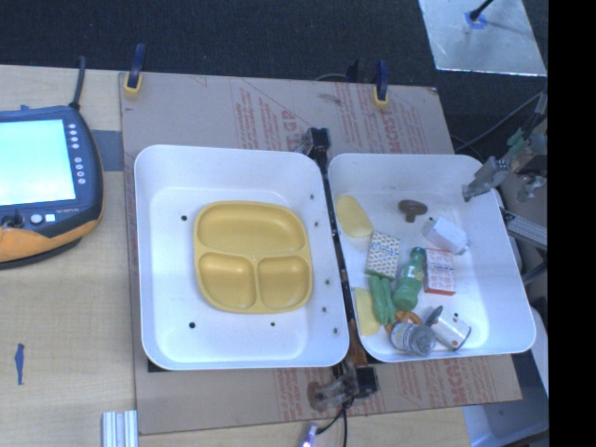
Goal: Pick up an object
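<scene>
With the gripper [484,182] poised at the right bin's [507,250] far edge, its grasp impossible to judge, a clean descent onto the isolated brown piece [413,209] looks wisest.

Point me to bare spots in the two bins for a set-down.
Left bin: a bare white margin all around the yellow tray, widest on its left. Right bin: free along the far edge above the brown piece and down the right side. Its near-left part is crowded around the green bottle.
</scene>
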Available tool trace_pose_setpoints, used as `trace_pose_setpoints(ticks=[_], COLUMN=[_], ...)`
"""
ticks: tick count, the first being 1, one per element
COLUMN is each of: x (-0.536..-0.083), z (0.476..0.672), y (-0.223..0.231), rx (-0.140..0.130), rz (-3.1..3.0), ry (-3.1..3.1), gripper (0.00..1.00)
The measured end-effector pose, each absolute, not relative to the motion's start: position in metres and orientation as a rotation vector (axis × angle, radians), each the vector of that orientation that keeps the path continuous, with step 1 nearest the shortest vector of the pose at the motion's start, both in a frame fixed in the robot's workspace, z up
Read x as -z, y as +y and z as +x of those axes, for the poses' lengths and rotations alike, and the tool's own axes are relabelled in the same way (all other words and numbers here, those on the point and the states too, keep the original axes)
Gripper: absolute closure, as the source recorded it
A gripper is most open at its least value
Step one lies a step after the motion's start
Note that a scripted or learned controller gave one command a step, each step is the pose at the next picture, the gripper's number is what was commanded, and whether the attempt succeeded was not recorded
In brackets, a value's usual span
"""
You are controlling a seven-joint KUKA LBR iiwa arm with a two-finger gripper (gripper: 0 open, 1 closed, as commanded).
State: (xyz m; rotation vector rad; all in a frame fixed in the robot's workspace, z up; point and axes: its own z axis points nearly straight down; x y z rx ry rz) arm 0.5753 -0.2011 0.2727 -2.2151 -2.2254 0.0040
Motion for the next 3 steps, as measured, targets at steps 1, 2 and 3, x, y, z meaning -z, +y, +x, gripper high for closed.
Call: trace_pose_setpoints(ticks=[1, 2, 3], x=[-0.173, -0.122, -0.096], z=[0.599, 0.656, 0.567], y=[-0.119, -0.175, -0.138], rx=[-0.006, -0.003, 0.001], rz=[-2.211, -2.217, -2.219], ry=[-2.226, -2.222, -2.228], gripper=[0.00, 0.00, 0.00])
